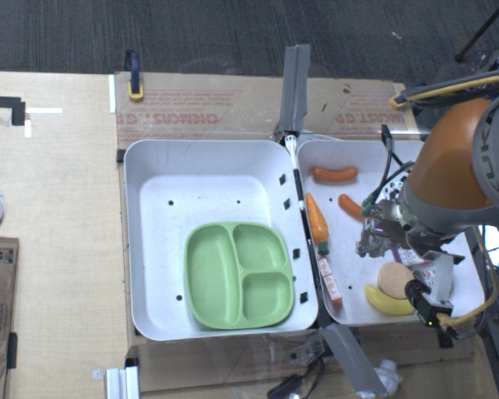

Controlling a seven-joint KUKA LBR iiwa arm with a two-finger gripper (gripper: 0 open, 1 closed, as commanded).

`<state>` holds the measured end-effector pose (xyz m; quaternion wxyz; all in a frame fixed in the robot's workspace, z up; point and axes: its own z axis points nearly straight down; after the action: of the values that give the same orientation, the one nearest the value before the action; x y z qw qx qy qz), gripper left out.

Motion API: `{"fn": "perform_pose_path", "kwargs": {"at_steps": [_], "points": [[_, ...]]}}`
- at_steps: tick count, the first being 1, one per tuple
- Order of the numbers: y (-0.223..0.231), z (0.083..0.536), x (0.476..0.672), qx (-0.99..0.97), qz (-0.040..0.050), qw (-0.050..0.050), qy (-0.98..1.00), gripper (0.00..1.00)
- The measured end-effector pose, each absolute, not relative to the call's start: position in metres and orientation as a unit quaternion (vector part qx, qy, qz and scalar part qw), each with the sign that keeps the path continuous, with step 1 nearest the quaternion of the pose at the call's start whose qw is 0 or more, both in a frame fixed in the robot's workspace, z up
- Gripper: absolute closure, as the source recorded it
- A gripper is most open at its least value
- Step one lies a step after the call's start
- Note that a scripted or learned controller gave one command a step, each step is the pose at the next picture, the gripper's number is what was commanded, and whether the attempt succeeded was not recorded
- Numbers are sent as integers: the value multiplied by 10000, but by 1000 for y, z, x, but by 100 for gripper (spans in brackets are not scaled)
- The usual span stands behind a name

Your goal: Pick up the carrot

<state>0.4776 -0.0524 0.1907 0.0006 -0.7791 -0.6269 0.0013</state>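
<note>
Clearly orange and tapered, the carrot [317, 219] lies lengthwise against the right bin's [449, 317] left wall; the gripper [373, 241] hangs just beside it, whether spread or closed I cannot tell.

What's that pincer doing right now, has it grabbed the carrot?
Pincer: open or closed cannot be told; it sits in the right bin, apart from the carrot, which lies against the bin's left wall.

left bin: green divided plate [239, 275] | right bin: sausage [334, 173], banana [388, 302], packet [329, 283]
</note>
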Motion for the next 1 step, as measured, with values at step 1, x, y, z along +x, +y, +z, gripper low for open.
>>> {"fn": "perform_pose_path", "kwargs": {"at_steps": [1], "points": [[-79, 212, 489, -7588, 16, 3, -6513, 100]]}}
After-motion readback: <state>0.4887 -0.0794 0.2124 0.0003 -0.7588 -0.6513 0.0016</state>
